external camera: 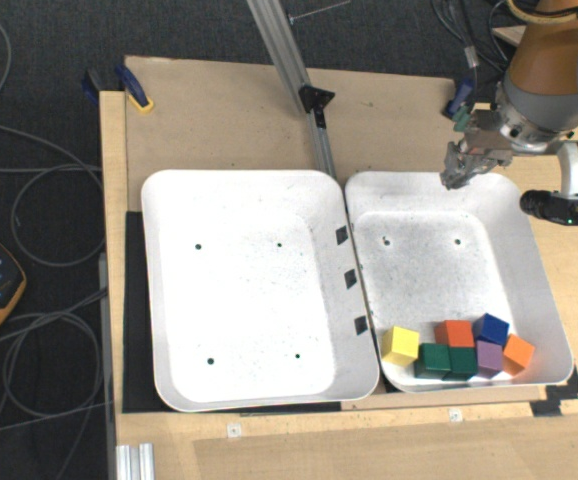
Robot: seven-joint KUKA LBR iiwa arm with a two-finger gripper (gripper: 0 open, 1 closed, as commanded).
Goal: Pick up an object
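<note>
Camera view: wooden counter (pixel 229 108) on dark carpet with loose cables. Tool (pixel 458 173) over right bin (pixel 539 258) far rim, grip state unclear. Blocks (pixel 456 348) clustered at near edge.

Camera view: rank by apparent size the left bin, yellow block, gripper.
1. left bin, by far the largest.
2. gripper, though it sits higher than the blocks, so the comparison is unsure.
3. yellow block, smallest.
</note>
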